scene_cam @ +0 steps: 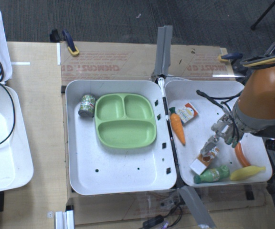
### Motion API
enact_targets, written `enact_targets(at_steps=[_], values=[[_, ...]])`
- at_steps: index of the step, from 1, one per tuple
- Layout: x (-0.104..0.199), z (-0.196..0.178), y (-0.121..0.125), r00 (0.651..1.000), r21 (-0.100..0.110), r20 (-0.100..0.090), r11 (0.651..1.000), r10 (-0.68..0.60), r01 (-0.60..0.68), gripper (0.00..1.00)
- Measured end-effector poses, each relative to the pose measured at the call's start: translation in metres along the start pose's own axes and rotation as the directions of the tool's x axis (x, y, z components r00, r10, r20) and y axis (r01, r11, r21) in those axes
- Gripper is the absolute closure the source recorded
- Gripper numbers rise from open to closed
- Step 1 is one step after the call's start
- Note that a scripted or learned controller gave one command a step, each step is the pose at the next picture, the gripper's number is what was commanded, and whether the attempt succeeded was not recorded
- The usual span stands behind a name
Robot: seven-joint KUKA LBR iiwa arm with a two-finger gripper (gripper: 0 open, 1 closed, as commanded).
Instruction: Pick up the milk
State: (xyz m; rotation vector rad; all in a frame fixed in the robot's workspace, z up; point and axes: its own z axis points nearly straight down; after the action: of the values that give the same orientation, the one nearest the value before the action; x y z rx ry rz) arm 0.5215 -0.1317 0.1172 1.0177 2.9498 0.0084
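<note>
While the arm is reaching in over the right bin (195,87), the gripper (209,150) is hovering directly above the milk (204,162), a small carton lying near the front wall, long axis running diagonally; whether it is open or closed cannot be told.

Across the top of the frame we see dark grey carpeted floor (128,8); below it, a pale wooden bench top (37,61) under even light.
</note>
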Motion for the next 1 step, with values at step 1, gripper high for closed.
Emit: enact_targets(at_steps=[1], values=[[0.0285, 0.0097, -0.0094, 0.991, -0.010, 0.024, 0.992, 0.128, -0.128, 0.00]])
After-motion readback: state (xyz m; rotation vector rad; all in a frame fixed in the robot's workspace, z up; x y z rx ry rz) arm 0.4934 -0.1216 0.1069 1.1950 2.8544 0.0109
